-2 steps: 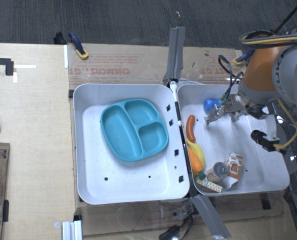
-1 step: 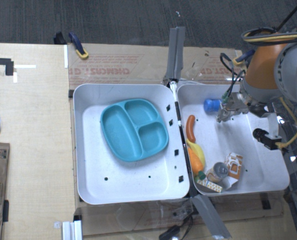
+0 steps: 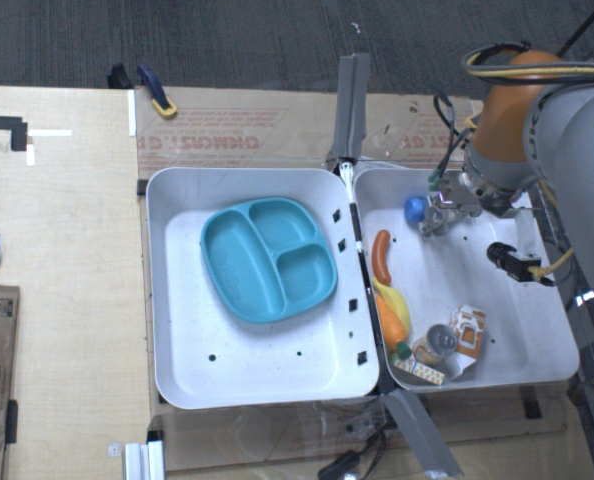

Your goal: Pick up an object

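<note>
Gripper in far part of right bin, just right of small blue ball; its state I cannot tell. Sausage, banana, carrot along left wall. Blue divided plate in left bin. Pale wooden counter.

You have two bins side by side on the bench: the left bin holds a divided plate near its middle, and the right bin holds everything else. Along the right bin's left wall a sausage lies behind a banana and a carrot, with a can and a small carton near the front edge. At the back, a ball sits just left of the gripper, which reaches in from your right.
</note>
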`<state>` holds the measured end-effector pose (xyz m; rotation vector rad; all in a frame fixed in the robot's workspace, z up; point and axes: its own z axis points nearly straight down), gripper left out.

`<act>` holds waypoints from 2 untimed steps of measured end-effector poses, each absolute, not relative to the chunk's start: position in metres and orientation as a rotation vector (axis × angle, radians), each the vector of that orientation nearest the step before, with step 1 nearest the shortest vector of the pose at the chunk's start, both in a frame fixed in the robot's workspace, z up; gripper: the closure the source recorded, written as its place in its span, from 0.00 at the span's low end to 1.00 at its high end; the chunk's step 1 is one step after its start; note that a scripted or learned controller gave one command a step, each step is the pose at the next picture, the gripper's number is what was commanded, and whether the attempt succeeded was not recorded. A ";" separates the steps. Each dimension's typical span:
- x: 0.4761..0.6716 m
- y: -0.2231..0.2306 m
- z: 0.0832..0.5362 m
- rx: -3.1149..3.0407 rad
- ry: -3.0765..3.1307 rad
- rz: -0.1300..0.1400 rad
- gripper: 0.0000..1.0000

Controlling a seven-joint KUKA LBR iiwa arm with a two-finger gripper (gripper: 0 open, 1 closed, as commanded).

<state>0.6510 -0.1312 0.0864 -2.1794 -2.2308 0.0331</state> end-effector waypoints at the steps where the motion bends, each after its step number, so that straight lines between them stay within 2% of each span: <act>1: 0.652 -0.101 0.087 -2.206 -2.211 0.030 1.00; 2: 0.651 -0.102 0.095 -2.205 -2.211 0.035 1.00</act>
